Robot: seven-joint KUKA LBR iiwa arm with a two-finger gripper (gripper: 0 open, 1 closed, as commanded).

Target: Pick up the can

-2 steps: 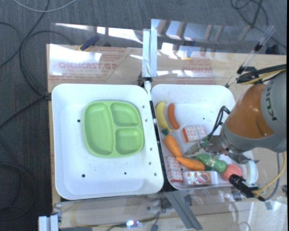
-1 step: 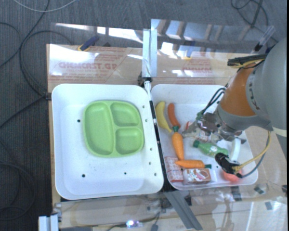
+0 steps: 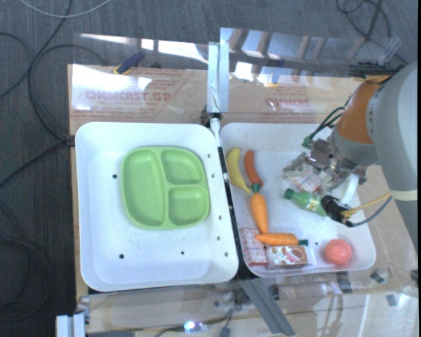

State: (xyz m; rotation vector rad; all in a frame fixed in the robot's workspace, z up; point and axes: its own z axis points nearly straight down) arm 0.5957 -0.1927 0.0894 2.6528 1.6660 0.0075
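Observation:
The can [image 3: 303,179] looks like a silvery object with red and white print, lying in the right bin's [image 3: 295,135] upper right part. My gripper [image 3: 321,161] reaches in from the right and hangs directly over the can's upper right side, partly covering it. The grey arm with its orange band [image 3: 356,114] rises behind it. From here I cannot make out whether anything sits between the fingers.
A green bottle [image 3: 305,201] lies just below the can. A banana [image 3: 236,168], a sausage [image 3: 252,167], two carrots [image 3: 259,213], a carton [image 3: 289,256] and a red ball [image 3: 338,252] share the right bin. A green divided plate [image 3: 165,187] rests in the left bin [image 3: 98,258].

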